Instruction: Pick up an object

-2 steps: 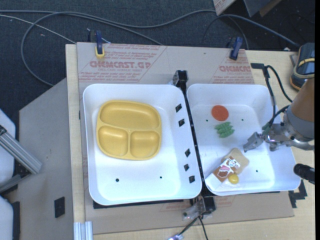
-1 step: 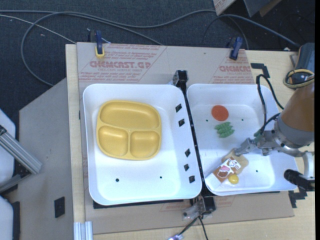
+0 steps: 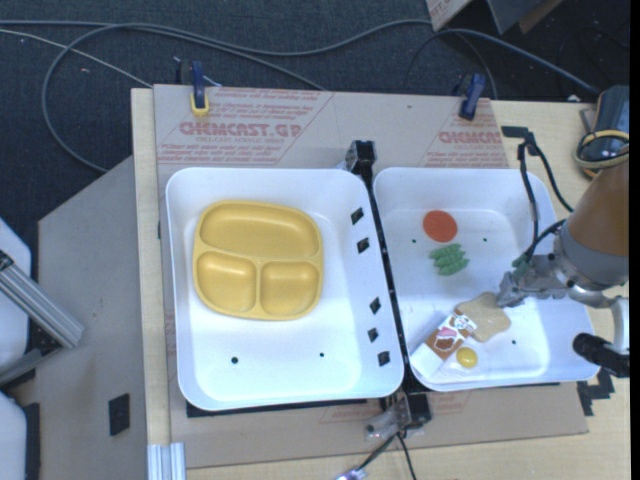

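Two shallow white plastic bins sit side by side on a cardboard-covered bench, the left bin (image 3: 200,368) and the right bin (image 3: 500,368) meeting along a dark seam set with small black clips. In the left bin lies a yellow plastic divided plate (image 3: 258,258) with one wide section at the top and two smaller ones below; it rests toward the upper left of that bin. The right bin holds the loose small things: a flat round orange-red disc (image 3: 440,225) near the top centre, a small green leafy toy piece (image 3: 450,260) just below it, a tan bread-slice-shaped piece (image 3: 486,317) lower down, and beside that, toward the bin's lower left, a small red-and-white printed packet (image 3: 449,336) touching a little round yellow piece (image 3: 467,358). The grey arm with its orange band (image 3: 605,223) comes in from the right, and its two-finger gripper (image 3: 512,290) is low inside the right bin, its tip just at the upper right corner of the tan piece (whether it touches it I cannot tell). Whether the gripper is parted or closed cannot be told from this angle, and nothing is visibly between its tips. Two blue clamps (image 3: 199,80) pin the cardboard at the far edge of the bench, and black cables (image 3: 80,48) trail over the dark floor beyond.
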Controlling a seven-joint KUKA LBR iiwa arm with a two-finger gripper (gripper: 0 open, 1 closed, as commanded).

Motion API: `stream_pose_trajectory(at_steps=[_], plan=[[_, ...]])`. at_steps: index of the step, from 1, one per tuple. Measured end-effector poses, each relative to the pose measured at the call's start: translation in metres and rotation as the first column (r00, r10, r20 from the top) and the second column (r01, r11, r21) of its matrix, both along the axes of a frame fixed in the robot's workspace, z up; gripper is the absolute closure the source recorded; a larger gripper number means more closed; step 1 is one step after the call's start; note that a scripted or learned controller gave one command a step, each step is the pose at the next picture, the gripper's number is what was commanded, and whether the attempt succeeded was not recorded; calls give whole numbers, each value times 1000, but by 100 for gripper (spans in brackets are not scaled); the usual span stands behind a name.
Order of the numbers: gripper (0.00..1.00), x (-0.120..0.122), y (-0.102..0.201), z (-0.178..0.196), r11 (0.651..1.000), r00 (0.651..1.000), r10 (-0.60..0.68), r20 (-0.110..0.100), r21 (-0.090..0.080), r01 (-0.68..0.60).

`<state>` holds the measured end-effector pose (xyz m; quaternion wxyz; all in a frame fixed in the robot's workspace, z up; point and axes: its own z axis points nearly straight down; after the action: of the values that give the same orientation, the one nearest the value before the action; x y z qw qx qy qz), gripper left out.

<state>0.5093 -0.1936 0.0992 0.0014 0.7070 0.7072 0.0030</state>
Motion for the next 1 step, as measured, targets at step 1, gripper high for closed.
stream_pose_trajectory(at_steps=[1], plan=[[100,3,-1,64,1000,1000,1,0,-5,-1]])
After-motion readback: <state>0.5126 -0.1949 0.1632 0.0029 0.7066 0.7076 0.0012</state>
